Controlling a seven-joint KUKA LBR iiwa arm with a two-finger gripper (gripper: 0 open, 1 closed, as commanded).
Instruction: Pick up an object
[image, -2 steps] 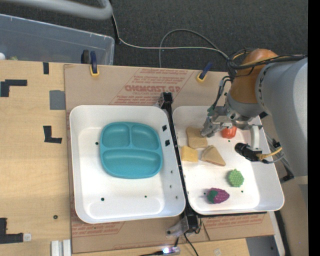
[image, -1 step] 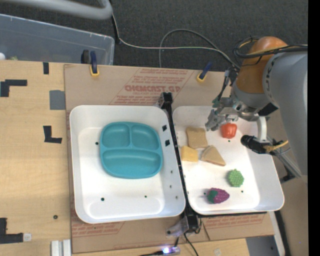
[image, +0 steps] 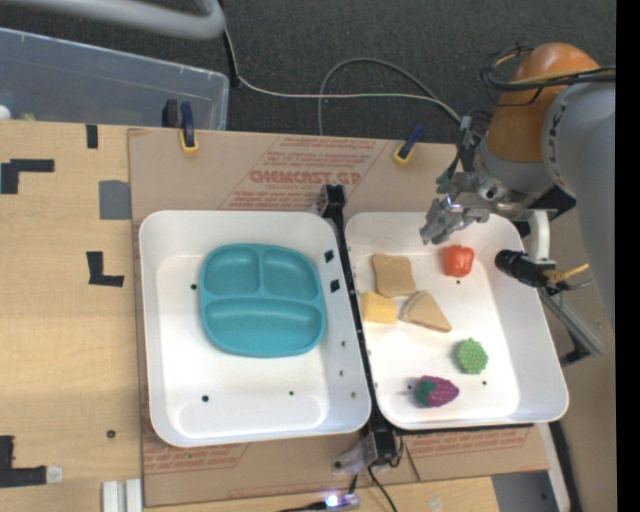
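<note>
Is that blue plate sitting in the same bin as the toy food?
No, the blue plate lies alone in the left bin, while the toy food pieces, such as the red one, are in the right bin.

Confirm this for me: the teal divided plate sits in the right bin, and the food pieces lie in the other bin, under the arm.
Not quite. The camera view shows the teal divided plate in the left bin, not the right. The food pieces, such as the red piece and the green piece, lie in the other bin, under the arm.
</note>
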